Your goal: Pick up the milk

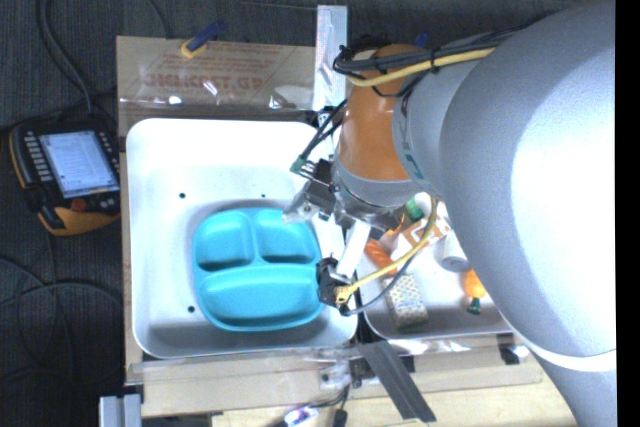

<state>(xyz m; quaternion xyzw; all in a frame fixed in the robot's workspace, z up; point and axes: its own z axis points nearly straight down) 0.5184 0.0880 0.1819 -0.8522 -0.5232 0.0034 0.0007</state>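
Note:
The arm covers most of the right bin (440, 343). Its orange-banded wrist hangs over the divide between the two bins. My gripper (312, 193) points down and left, at the far right edge of a blue divided plate (255, 265) in the left bin. A small pale speckled carton-like thing (405, 301) lies at the near left of the right bin; I cannot tell whether it is the milk. I see nothing held at the gripper.
Beside the carton, orange pieces (380, 250), a green item (412, 208), a pale round thing (452, 261) and another orange item (472, 291) peek out from under the arm. The left bin (165, 175) has bare white floor around the plate. A teach pendant (65, 170) lies off the bench, left.

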